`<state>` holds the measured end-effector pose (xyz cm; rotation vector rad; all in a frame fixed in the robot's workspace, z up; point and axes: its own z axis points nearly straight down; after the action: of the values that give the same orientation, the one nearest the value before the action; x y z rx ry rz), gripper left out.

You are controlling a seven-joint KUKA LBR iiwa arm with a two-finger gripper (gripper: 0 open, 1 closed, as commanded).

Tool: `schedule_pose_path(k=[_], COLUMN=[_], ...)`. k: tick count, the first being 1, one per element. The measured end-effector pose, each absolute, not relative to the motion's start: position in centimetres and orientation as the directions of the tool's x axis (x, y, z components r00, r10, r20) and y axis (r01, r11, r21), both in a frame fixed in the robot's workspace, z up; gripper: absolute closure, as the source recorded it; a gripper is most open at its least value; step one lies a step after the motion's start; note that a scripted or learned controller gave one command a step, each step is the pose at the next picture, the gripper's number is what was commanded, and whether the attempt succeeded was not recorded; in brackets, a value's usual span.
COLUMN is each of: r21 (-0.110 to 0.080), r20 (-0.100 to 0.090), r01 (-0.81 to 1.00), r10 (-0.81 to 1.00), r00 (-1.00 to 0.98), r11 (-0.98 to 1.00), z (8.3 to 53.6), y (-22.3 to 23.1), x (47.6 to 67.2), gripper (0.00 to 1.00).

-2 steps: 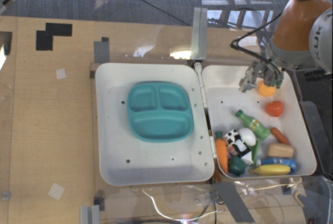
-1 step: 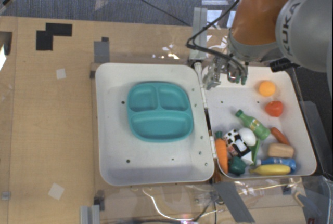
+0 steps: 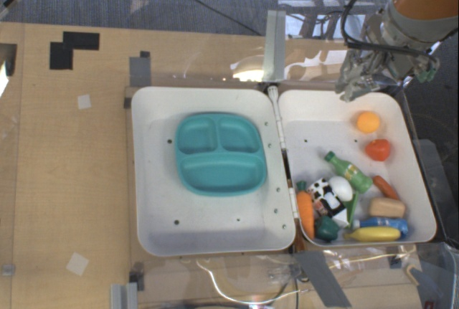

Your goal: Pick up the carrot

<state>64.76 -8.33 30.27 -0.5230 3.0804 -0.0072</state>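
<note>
Pale wood-grain board makes up my counter, with a few small grey tape squares and black block marks on its left part. Nearest the camera, cables loop under clear film along the front edge. Two shallow white bins sit side by side on it. The left bin holds a teal divided tray lying flat near its middle. The right bin carries the clutter, all crowded into its near corner: the carrot lies along the left wall, close to the divider between the bins, touching a black-and-white cow toy. Beside them are a dark green piece, a yellow banana, a tan bread piece, a small orange sausage shape and a green bottle. Farther back, a red tomato and an orange ball sit apart. My tool hangs over the far rim of the right bin, well apart from the carrot; I cannot tell how it is set. Beyond the counter lies dark ribbed flooring with bright window glare.
</note>
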Motion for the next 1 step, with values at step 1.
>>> schedule_pose_path(k=[1], r21=[-0.004], r20=[-0.013], r01=[-0.333], r10=[-0.333], r00=[-0.943], r11=[0.943], z=[30.01], y=[-8.09], x=[64.73], gripper=[0.0])
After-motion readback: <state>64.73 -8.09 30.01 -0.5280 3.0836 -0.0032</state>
